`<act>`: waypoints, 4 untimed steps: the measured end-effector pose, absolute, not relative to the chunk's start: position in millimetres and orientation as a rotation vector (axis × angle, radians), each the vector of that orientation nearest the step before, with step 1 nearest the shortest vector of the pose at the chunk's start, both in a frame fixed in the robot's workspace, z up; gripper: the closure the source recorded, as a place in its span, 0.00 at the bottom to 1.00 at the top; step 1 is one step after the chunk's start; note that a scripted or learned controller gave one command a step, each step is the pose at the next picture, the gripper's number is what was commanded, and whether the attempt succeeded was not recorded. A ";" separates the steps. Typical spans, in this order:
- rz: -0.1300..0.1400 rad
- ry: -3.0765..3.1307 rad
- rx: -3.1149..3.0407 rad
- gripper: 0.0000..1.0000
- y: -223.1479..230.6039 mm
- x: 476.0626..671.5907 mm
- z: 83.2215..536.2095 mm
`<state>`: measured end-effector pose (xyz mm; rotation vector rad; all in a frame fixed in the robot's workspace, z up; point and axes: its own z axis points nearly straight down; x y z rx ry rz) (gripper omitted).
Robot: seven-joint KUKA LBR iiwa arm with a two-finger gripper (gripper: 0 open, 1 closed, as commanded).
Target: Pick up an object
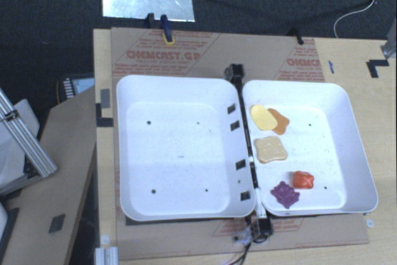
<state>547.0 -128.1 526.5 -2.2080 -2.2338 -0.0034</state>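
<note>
**Inspector:** Report the bins.

**Assistant:** Two shallow white bins sit side by side on the tabletop (pixel 205 46). The left bin (pixel 180 152) fills the centre-left of the frame; the right bin (pixel 335 139) fills the centre-right.

**Inspector:** Candidates for pickup?

**Assistant:** Five small items, all in the right bin and all toward its left half. A yellow piece (pixel 263 118) lies uppermost, with an orange piece (pixel 280 121) touching or slightly overlapping its right side. Just below them is a tan toast-like slice (pixel 271 149). Lower still, a red piece (pixel 303 180) sits near the bin's bottom edge, and a purple cluster (pixel 285 194) lies just beside it to the lower left.

**Inspector:** State of the claw?

**Assistant:** Cannot tell; whether it is released or clenched is not something this frame lets me judge.

**Inspector:** Progress?

**Assistant:** In my judgement nothing is yet achieved. Every item rests flat on the bin floor and none is lifted. Approach, descent, closure and lift all remain.

**Inspector:** Risks?

**Assistant:** The yellow and orange pair are in contact, so a grasp there could disturb both. The red piece stands freest.
</note>
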 end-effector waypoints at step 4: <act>-0.004 -2.235 -2.204 1.00 237.9 499.2 534.7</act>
